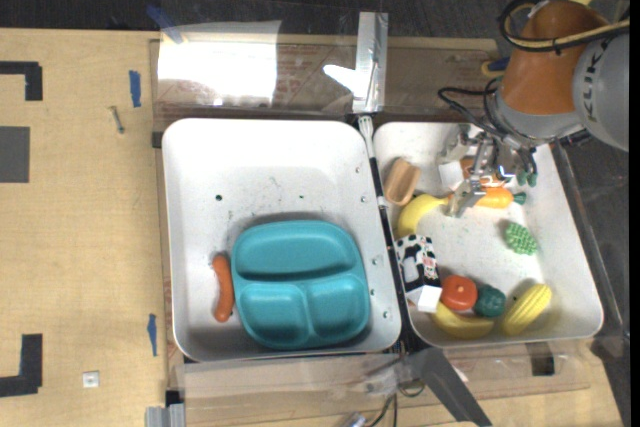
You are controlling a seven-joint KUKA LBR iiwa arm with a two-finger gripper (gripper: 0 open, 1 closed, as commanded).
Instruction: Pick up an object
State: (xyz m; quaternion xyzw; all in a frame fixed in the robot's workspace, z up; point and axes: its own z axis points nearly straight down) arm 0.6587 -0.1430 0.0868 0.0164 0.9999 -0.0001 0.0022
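Observation:
My gripper point(478, 187) hangs low over the far part of the right bin point(570, 265), under the arm's orange band point(545, 65). A small orange object point(495, 198) lies right at its tip, partly covered by it. Just left of it lie a yellow fruit point(420, 212) and a tan bread-like piece point(402, 180). A green knobbly piece point(519, 237) lies to the right and nearer the front. Whether anything is held is hidden by the gripper body.
At the right bin's front lie a black-and-white item point(415, 260), an orange-red round piece point(459, 293), a teal piece point(490, 301), a yellow corn-like piece point(528, 305) and a banana point(452, 320). The left bin point(260, 155) holds a teal divided tray point(298, 283) and an orange sausage point(222, 288).

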